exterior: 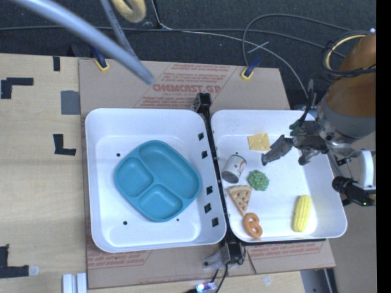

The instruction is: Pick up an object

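Right bin (278,119) — corn cob (302,213) upright, lengthwise near-to-far.

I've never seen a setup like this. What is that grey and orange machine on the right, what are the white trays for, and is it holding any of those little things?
The picture comes from one camera fixed above the bench, looking down at a slant. The grey and orange machine is a robot arm reaching in from the right. At its end is a gripper with two fingers, spread open and hovering over the right bin. Nothing sits between them, so it holds nothing.

Two shallow white bins stand side by side. The left bin holds a blue divided plate. The right bin holds small toy foods: a yellow cheese piece, a small tin can on its side, green broccoli, a pizza slice, a pretzel and a corn cob.

Its job is to pick up one object.
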{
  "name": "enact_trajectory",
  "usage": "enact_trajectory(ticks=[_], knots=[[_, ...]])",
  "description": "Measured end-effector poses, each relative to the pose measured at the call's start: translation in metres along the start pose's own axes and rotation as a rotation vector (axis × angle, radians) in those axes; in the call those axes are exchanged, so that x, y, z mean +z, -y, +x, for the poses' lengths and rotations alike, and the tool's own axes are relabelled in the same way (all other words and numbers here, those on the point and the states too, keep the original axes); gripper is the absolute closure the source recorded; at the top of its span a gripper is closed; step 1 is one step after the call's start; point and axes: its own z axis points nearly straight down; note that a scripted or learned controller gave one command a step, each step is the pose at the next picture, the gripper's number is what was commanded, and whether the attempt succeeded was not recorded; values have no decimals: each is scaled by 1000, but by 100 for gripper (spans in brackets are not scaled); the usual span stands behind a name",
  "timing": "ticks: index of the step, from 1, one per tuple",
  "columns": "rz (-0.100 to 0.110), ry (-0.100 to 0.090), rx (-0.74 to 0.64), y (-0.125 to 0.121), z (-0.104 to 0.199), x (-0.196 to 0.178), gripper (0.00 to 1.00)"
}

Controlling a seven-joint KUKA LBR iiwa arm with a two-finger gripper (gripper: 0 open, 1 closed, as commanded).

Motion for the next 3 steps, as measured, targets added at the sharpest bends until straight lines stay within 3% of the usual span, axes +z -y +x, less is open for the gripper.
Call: enact_trajectory(ticks=[1,3], knots=[[-10,1,-3,-2,0,-5,0],[-5,1,-2,-4,-2,107,0]])
